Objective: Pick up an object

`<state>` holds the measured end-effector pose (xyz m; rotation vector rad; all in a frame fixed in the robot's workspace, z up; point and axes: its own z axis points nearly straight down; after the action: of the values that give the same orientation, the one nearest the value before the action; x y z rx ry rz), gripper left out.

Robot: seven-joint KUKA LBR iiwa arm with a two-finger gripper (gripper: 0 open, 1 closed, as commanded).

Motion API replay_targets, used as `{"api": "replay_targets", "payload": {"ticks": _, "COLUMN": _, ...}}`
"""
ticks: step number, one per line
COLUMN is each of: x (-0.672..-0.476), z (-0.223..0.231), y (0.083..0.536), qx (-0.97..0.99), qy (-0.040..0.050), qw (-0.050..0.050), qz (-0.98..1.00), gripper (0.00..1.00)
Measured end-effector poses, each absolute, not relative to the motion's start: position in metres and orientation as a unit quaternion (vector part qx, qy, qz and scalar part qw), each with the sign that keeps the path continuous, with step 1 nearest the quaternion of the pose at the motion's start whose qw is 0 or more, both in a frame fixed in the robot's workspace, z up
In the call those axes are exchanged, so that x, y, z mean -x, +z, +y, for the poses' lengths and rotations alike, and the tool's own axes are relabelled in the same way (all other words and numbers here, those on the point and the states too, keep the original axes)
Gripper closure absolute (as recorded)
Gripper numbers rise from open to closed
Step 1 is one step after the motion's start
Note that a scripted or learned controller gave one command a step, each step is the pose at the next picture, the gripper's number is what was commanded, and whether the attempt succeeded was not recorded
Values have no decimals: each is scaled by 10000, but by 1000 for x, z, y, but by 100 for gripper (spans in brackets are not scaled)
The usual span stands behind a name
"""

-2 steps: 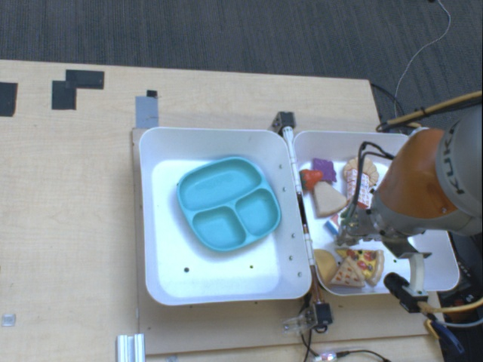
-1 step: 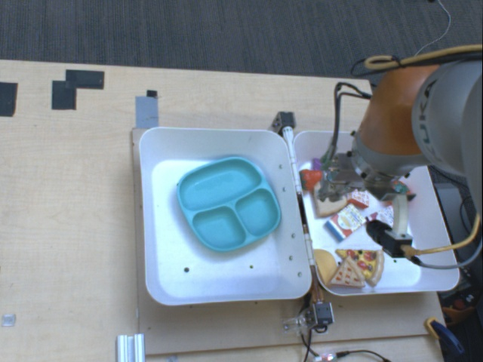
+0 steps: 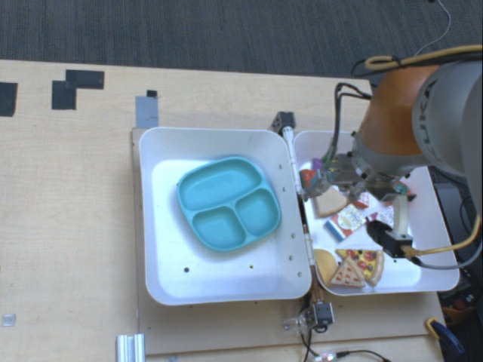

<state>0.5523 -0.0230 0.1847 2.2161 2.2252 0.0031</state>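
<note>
Arm (image 3: 423, 111) sits low over right bin (image 3: 438, 277), above the toast (image 3: 330, 201) and packet (image 3: 350, 219); grip state: can't tell. Pick one isolated item, centre on it, descend straight, avoid the pizza (image 3: 356, 268) clutter.

blue plate (image 3: 229, 203) — left bin (image 3: 162, 274)

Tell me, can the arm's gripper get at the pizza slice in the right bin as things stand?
Probably yes: the pizza slice lies uncovered near the right bin's front edge, just below the arm.
</note>
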Motion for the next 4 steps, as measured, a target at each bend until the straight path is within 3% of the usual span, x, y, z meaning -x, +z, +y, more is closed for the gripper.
{"api": "replay_targets", "payload": {"ticks": 3, "x": -552, "z": -23, "y": 185, "qx": -7057, "qy": 10, "qw": 5, "qz": 7085, "gripper": 0}}
{"api": "replay_targets", "payload": {"ticks": 4, "x": -567, "z": -83, "y": 97, "qx": -7053, "qy": 37, "qw": 61, "qz": 7089, "gripper": 0}}
